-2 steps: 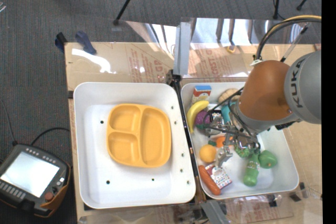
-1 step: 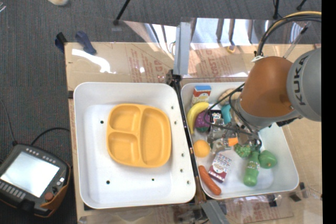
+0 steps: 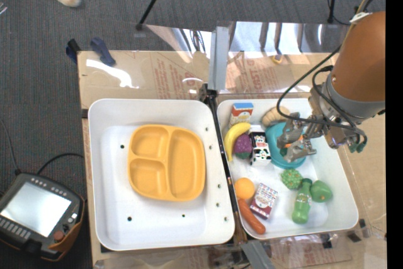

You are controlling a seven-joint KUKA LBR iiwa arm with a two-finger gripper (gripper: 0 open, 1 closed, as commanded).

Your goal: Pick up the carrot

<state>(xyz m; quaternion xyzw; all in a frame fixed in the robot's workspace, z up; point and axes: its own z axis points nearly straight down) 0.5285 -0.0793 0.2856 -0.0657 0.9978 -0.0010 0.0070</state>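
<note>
Claw (image 3: 297,143) above teal bowl (image 3: 280,135)

The gripper (image 3: 296,143) hovers over a teal bowl (image 3: 277,135) in the right bin (image 3: 346,198); the carrot (image 3: 251,217) lies near that bin's front-left corner.

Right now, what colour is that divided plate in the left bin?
Yellow-orange; the divided plate shows plainly in the overhead camera view.
</note>
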